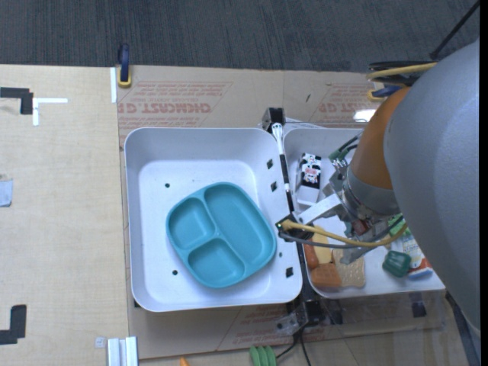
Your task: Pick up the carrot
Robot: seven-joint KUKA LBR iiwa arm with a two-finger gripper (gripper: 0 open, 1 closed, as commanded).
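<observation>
The carrot point(310, 255), a small orange-red piece, lies near the left wall of the right bin point(293, 139), toward its front. The gripper point(348, 233) hangs over the middle of that bin, just right of and slightly behind the carrot, below the arm's orange band point(374, 158). The wrist and the bulky grey arm hide much of the bin's contents. Nothing is seen lifted off the bin floor.
A blue divided plate point(221, 235) lies in the left bin point(145, 204). In the right bin sit a cow-patterned box point(309, 171), a tan bread-like piece point(351, 274), an orange lump point(325, 279) and a green item point(396, 264). A yellow cable point(328, 235) crosses near the carrot.
</observation>
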